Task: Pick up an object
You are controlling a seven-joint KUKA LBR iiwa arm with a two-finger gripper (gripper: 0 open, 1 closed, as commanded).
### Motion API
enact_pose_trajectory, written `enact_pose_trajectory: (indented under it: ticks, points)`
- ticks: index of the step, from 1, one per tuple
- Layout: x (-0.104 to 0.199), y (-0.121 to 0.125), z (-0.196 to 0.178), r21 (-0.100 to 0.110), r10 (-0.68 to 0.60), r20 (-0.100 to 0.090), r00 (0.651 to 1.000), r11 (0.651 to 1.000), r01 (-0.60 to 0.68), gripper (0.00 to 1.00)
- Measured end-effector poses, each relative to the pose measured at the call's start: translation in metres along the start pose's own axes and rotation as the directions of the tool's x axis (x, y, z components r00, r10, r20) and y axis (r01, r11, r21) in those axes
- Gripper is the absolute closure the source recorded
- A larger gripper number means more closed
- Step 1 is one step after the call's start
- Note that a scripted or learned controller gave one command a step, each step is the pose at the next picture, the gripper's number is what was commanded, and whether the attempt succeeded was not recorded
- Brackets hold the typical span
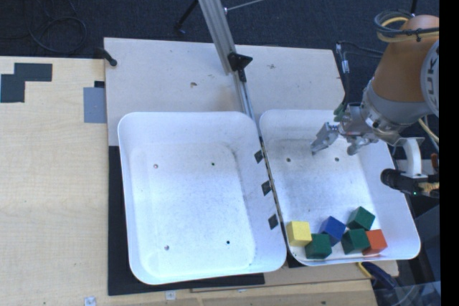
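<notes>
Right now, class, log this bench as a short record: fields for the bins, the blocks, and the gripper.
Bins: left bin and right bin, side by side
Blocks: yellow block, blue block, orange block, three green blocks
Block location: clustered at the right bin's near edge
Gripper: gripper over the right bin's far part, fingers spread, nothing between them, apart from the blocks

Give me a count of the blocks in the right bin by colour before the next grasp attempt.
Green blocks: 3
Yellow block: 1
Blue block: 1
Orange block: 1
Total: 6, all clustered at the near edge of the right bin. The gripper is above the bin's far half, apart from them.
</notes>
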State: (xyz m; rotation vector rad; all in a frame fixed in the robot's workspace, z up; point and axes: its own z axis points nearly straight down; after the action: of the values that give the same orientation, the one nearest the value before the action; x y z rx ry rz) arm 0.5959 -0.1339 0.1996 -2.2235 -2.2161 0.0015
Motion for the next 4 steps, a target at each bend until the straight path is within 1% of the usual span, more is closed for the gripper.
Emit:
enact_pose_trajectory:
  ticks: [1, 2, 3, 4]
  points:
    - [0.057, -0.009, 0.010, 0.004, -0.008, -0.002, 1.000, 1.000, 0.008, 0.00]
    - [0.079, -0.039, -0.046, -0.004, -0.006, 0.000, 1.000, 1.000, 0.006, 0.00]
    - [0.096, -0.005, 0.013, 0.006, -0.005, 0.000, 1.000, 1.000, 0.005, 0.00]
    - [0.072, -0.023, -0.026, -0.002, -0.001, 0.001, 1.000, 1.000, 0.001, 0.00]
